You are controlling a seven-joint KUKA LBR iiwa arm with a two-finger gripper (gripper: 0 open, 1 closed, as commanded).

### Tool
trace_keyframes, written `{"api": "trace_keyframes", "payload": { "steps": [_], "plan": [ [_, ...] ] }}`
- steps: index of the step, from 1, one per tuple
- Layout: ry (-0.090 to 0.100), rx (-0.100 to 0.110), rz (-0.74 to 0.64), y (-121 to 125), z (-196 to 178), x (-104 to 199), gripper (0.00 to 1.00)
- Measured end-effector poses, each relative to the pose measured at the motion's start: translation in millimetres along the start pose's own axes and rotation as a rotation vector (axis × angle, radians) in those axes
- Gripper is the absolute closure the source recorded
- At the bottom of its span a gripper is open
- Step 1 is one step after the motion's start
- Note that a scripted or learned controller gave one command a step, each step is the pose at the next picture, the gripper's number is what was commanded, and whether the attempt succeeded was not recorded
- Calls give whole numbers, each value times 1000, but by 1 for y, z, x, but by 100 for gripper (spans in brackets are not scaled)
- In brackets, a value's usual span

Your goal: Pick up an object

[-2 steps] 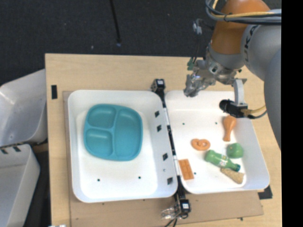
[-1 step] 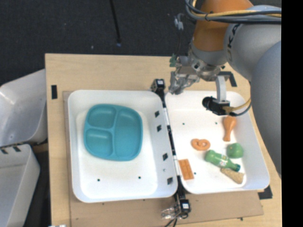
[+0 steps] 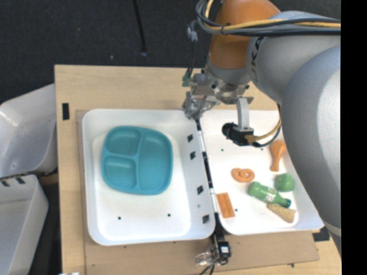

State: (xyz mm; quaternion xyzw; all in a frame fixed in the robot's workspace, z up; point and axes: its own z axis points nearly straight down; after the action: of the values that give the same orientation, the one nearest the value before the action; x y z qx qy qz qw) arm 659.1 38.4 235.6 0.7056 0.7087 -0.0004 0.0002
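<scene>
The hand [image 3: 196, 109] hangs over the far end of the seam where the two white bins meet, at the far left corner of the right bin [image 3: 221, 159]. From this angle I cannot tell whether it is open or closed, and nothing can be seen in its grasp. The grey arm [image 3: 298, 79] covers the right bin's far right side.

The loose things lie nearer in that bin, well apart from the hand:
- an orange ring [image 3: 242, 175]
- a green bottle [image 3: 266, 193]
- a rounded green piece [image 3: 284, 182]
- a slim orange piece [image 3: 277, 153] — perhaps a toy carrot
- a tan scrap [image 3: 282, 212]
- an orange block [image 3: 225, 204] just beside the left wall

The left bin [image 3: 92, 211] holds a teal divided plate [image 3: 137, 159], lying flat. Both bins sit on the pale wooden tabletop [image 3: 114, 87].
</scene>
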Motion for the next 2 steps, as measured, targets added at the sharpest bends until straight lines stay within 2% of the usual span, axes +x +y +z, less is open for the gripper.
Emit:
{"api": "trace_keyframes", "payload": {
  "steps": [1, 2],
  "plan": [
    [2, -2, -1, -9, -16, 50, 100],
    [-1, 1, 4, -6, 3, 46, 100]
  ]
}}
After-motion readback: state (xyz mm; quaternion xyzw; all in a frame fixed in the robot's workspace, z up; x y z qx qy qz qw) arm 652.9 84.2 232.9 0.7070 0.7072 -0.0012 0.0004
